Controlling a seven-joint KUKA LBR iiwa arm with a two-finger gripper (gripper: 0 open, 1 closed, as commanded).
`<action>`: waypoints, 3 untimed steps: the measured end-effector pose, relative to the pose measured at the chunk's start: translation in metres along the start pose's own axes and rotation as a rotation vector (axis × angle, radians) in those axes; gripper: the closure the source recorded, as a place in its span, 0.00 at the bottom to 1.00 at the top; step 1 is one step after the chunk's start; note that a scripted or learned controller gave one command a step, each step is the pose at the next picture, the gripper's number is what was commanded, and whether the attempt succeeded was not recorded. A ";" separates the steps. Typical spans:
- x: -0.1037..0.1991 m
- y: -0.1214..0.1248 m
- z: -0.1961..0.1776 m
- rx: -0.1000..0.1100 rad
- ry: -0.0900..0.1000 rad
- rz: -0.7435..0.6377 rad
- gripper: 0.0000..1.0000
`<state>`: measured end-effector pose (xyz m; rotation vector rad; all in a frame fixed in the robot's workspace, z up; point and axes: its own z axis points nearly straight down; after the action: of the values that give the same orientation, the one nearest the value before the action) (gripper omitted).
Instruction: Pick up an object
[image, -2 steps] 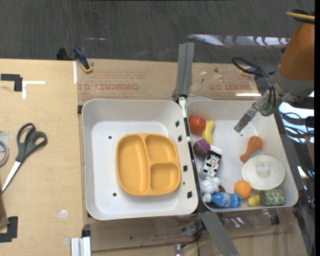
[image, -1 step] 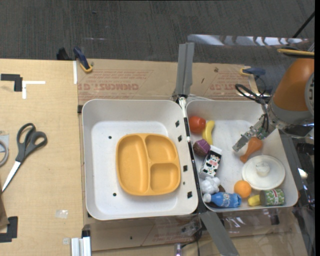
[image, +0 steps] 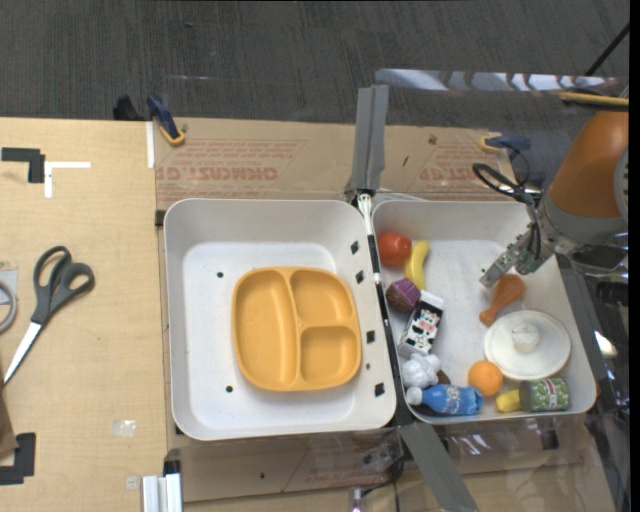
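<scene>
My gripper (image: 508, 266) hangs over the upper right part of the right bin (image: 455, 236), open, with nothing between its fingers. Just below its tips lies a brown toy drumstick (image: 503, 297). In the same bin are a red tomato (image: 395, 246), a yellow banana (image: 416, 262), a purple piece (image: 403, 294), a black-and-white carton (image: 424, 324), a white round lid (image: 527, 343), an orange (image: 485, 377), a blue bottle (image: 451, 400) and a green can (image: 546, 394).
The left bin (image: 190, 300) holds a yellow divided plate (image: 297, 328). Scissors (image: 48, 295) lie on the wooden bench at far left. The arm's orange band (image: 590, 165) stands over the right bin's far right corner.
</scene>
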<state>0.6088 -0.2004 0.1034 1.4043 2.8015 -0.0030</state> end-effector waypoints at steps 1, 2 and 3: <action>0.032 0.031 -0.127 0.001 0.005 0.142 1.00; 0.032 0.030 -0.126 0.002 0.005 0.142 0.00; 0.015 -0.027 0.011 0.002 0.005 0.224 0.00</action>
<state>0.5785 -0.2042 0.0925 1.7122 2.6311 -0.0008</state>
